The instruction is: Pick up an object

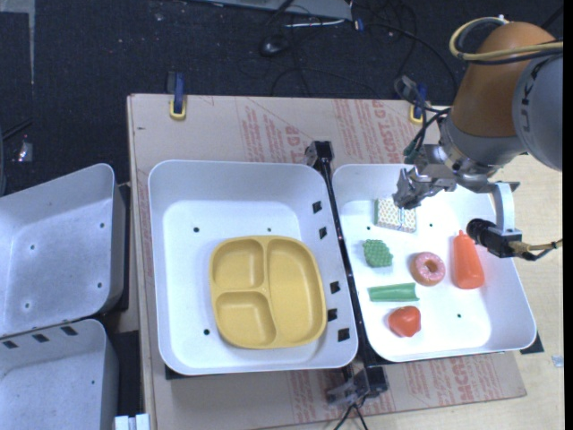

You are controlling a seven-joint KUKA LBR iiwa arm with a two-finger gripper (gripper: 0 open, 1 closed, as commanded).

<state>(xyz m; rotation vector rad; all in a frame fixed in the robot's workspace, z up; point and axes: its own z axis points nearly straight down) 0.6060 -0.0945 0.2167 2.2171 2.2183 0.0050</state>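
Brown board covers the tabletop (242,119), printed with faint red lettering too washed out to read. On it sit two white bins; the right bin (510,316) serves as landmark. At that bin's far left corner lies a pale dotted sponge (395,215), and the pincer (410,193) hangs right over the sponge's far edge, seemingly touching it. How far the pincer is spread cannot be told. Nearer in the same bin lie a green scrubber (378,253), pink doughnut (428,268), orange carrot (466,261), green bean (392,292) and red tomato (405,321).
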